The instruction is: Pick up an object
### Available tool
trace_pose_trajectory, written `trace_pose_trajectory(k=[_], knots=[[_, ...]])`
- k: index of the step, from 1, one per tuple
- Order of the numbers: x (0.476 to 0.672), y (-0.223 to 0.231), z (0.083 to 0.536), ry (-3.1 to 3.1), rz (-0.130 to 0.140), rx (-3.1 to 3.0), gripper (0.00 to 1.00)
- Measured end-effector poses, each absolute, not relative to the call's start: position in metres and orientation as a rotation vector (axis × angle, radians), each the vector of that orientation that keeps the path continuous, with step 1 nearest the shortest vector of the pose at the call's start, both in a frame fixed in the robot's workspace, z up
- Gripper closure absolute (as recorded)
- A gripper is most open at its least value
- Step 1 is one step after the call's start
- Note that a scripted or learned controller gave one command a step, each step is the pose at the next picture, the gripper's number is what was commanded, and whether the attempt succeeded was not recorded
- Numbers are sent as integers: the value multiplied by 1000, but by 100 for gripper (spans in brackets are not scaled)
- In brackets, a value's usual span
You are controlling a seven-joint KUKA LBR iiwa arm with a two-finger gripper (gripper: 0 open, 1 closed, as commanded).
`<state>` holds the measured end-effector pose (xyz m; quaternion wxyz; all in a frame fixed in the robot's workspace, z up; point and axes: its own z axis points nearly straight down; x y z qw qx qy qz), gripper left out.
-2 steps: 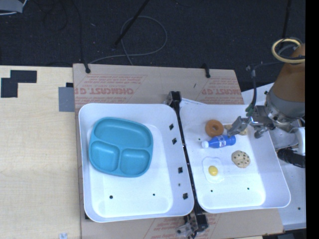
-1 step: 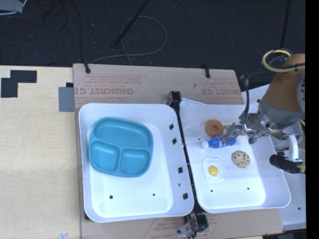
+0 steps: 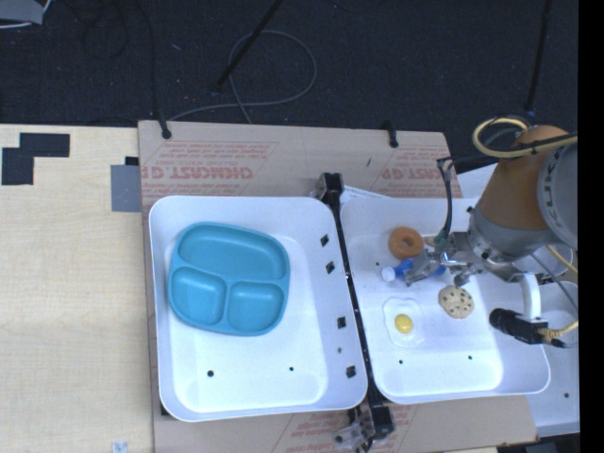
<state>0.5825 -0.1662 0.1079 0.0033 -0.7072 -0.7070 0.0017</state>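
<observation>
You see table (image 3: 66, 281) light wood, floor dark | blue tray (image 3: 227, 278) left bin (image 3: 189, 385) | donut (image 3: 406, 243), cookie (image 3: 456, 301) beside end effector (image 3: 429, 265), grip unclear

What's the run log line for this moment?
gripper low in right bin | beside donut | holding: unclear | blue tray in left bin

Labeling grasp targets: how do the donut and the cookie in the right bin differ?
The donut is orange-brown with a center hole; the cookie is pale tan, solid, with dark specks. The donut lies toward the far side of the right bin; the cookie lies nearer the camera and further right. The donut looks slightly larger than the cookie. Both are small, round and lie flat.
</observation>
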Motion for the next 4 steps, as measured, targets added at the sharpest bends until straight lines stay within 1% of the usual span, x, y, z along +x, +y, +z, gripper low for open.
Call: trace_pose_trajectory(k=[1, 2, 3, 4], knots=[[583, -165, 88, -2221, 0, -2220, 0], [583, -166, 98, -2217, 2, -2222, 100], [573, -168, 152, -2217, -1, -2228, 100], [572, -162, 196, -2223, -2, -2221, 100]])
